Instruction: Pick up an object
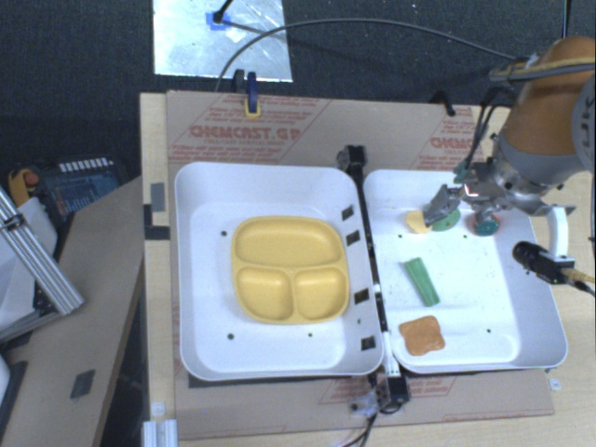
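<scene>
A grey KUKA arm (549, 110) is reaching in over the far right corner of the right bin (535, 343), while the left bin (200, 277) is carrying a yellow compartment tray (287, 268) near its middle. The step under way looks like the approach — nothing is lifted yet. The gripper (464, 214) is hovering low by the bin's far edge, its teal-tipped fingers (445, 217) spread apart and gripping nothing. A green stick (421, 280) is lying near the bin's centre, an orange-brown piece (422, 335) is sitting toward the near left corner, and a small yellow piece (415, 222) is resting just beside the nearer fingertip. The yellow piece seems the likeliest target — the next move would call for shifting left, straddling it and closing.
</scene>
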Tool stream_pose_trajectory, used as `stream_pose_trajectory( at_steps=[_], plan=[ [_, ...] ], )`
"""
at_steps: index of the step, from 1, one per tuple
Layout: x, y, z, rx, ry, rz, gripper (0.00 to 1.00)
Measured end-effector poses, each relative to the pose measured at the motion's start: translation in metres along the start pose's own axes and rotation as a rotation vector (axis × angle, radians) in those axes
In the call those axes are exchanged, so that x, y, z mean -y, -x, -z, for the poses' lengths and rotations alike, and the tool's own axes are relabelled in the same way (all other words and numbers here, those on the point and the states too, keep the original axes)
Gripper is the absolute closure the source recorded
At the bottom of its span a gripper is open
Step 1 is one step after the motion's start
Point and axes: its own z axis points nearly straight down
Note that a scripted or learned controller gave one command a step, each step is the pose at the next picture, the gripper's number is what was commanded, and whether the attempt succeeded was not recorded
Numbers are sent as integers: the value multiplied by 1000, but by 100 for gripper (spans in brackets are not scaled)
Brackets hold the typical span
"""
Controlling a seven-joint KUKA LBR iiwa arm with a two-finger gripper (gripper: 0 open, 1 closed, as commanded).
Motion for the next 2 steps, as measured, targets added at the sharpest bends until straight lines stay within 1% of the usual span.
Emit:
stream_pose_trajectory(
  at_steps=[1, 2],
  plan=[
    [-2, 0, 8, 1, 13, 2, 0],
    [-1, -4, -55, 0, 8, 0, 0]
  ],
)
